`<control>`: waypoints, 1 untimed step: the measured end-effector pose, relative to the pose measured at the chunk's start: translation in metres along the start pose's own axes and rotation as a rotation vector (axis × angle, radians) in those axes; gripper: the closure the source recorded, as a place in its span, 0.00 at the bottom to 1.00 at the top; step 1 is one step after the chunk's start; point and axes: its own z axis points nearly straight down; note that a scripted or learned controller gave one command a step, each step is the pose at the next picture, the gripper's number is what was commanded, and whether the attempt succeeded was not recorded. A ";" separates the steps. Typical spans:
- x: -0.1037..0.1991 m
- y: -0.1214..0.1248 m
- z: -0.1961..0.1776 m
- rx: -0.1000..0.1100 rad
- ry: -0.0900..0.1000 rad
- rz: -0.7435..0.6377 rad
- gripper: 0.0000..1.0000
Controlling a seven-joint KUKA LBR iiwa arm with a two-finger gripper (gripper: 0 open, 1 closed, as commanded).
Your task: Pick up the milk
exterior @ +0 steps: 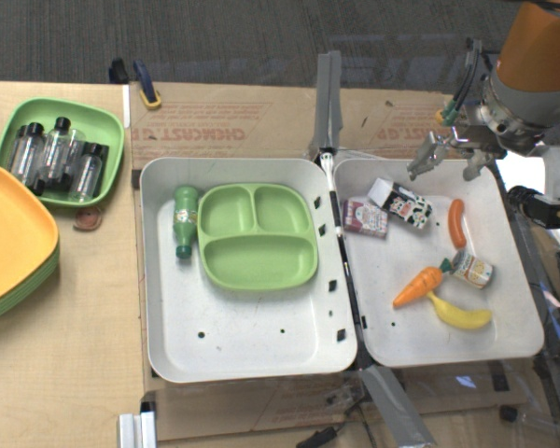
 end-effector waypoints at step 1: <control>-0.017 -0.007 0.101 0.000 0.001 -0.213 0.00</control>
